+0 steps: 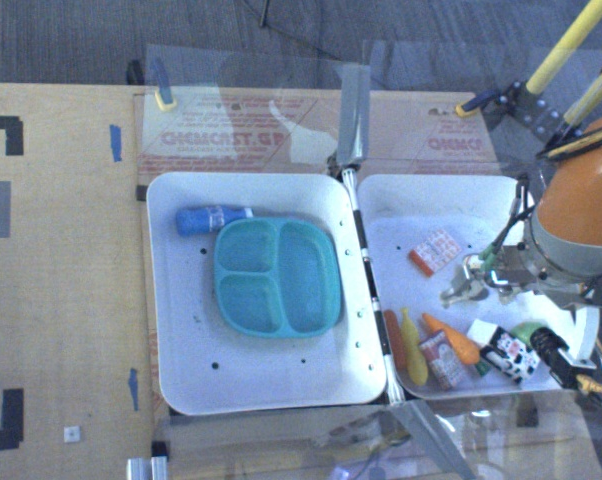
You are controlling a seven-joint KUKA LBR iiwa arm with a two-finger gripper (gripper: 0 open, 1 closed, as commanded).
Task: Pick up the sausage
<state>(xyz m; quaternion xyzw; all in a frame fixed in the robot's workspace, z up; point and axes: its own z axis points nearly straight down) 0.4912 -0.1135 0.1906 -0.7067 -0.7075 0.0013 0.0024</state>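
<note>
Looking down on the bench, you see the arm (571,213) reaching in from the right over the right bin (381,198). Its gripper (464,286) hangs above the bin's bare floor with the two fingers spread apart and nothing between them. The sausage (392,334) lies along the bin's left wall near the front corner, just beside a banana (412,346), well apart from the gripper. Further right you find a carrot (454,336), a small packet (443,360) and a black-and-white cow toy (511,355). In the left bin (171,298) rests a teal divided plate (278,277), a blue bottle (207,218) behind it.
</note>
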